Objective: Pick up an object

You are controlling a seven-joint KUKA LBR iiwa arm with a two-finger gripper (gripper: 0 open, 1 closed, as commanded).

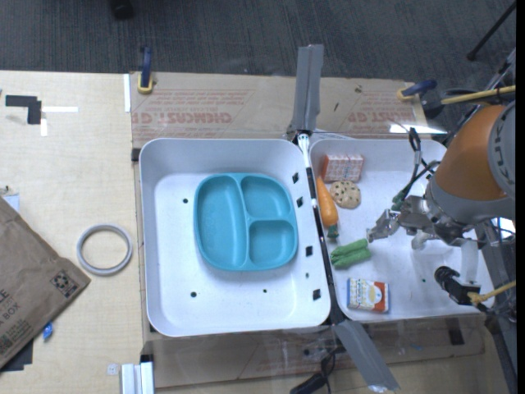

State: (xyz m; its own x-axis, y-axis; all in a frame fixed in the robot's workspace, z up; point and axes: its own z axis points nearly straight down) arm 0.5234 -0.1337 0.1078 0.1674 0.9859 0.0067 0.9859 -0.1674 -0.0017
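Grey and orange, the arm (480, 158) hangs over the right bin (385, 150); its gripper (385, 224), grasping nothing, hovers at 2 o'clock of the green pea pod (349, 254), near the carrot (327, 203).

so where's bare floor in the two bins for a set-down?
Left bin: white margin all round the blue tray, widest along its left and front. Right bin: crowded on its left by box, cookie, carrot, green beans, carton; gripper mid-bin.
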